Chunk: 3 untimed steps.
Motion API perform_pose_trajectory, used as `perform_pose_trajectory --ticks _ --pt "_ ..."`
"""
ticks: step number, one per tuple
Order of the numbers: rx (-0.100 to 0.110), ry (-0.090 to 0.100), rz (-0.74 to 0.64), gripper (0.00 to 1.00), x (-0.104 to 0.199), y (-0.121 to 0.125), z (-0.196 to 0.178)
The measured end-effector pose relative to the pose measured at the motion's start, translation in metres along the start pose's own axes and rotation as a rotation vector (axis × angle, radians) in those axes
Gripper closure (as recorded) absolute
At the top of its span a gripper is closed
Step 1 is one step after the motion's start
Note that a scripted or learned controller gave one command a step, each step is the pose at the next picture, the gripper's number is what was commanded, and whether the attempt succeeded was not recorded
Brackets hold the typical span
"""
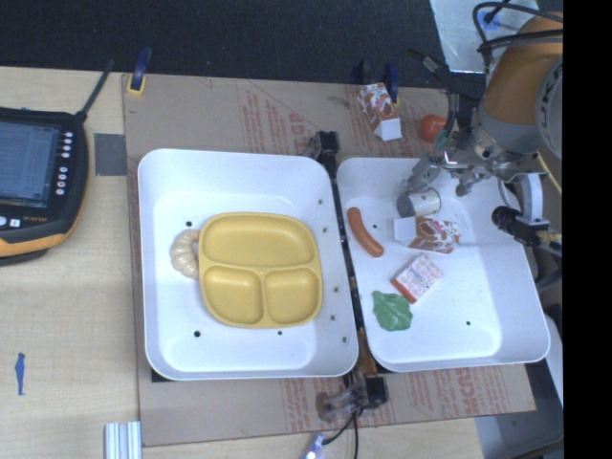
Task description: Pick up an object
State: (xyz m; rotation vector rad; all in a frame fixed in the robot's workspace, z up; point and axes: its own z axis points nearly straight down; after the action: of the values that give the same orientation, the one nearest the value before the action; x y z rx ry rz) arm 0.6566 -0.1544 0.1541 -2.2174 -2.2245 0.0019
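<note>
from the camera above the bench, the gripper (421, 195) hangs low over the far part of the right bin (507, 338), its tip just above a small packet with a white end (432, 233). whether its fingers are apart or together cannot be told here. in the same bin lie a red sausage (364, 231), a red-and-white sachet (417, 277) and a green leaf-like piece (391, 311). the left bin (172, 347) holds a yellow divided tray (259, 269) with a pale bread roll (184, 251) touching its left edge. a small carton (380, 109) and a red ball-like thing (432, 126) sit beyond the bins.
</note>
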Motion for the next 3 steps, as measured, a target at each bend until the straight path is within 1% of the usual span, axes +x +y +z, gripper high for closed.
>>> perform_pose_trajectory --ticks 1,2,3 --pt "-0.005 0.000 -0.001 0.00 -0.009 0.002 0.059" --pt "-0.005 -0.001 -0.005 1.00 -0.009 0.003 0.048" --pt "0.002 0.000 -0.003 1.00 0.056 -0.038 0.011"
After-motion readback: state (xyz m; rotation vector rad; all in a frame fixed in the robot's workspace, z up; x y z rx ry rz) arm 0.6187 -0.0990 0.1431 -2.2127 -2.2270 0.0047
